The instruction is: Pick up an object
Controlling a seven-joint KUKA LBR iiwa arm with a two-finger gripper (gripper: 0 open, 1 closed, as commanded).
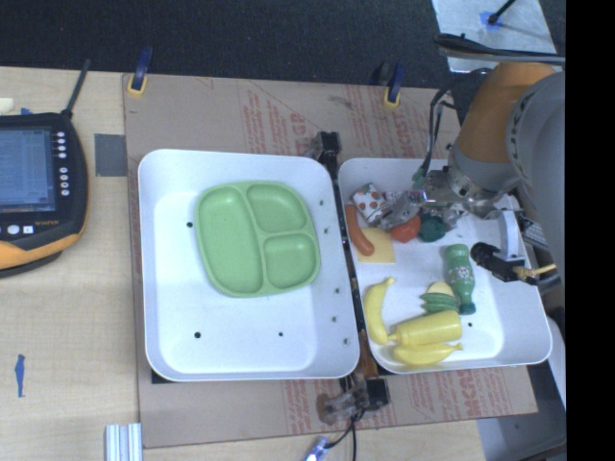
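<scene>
My gripper [407, 210] is low over the back of the right bin [514, 339], reaching in from the right under the grey arm with the orange band [507, 104]. Right below it lie a red toy [407, 229] and a dark green toy [432, 227]. A red-and-white patterned piece [369, 203] sits just to its left. An orange sausage [359, 233] rests on a yellow slice [381, 248]. Toward the front lie a green bottle [460, 276], a banana [376, 309] and yellow corn-like pieces [428, 332].
The left bin [173, 334] holds a green divided plate [258, 237]. A teach pendant [34, 185] lies on the bench at far left. Clamps [388, 84] hold the brown board at the back. Cables run beside the gripper at the right bin's right wall.
</scene>
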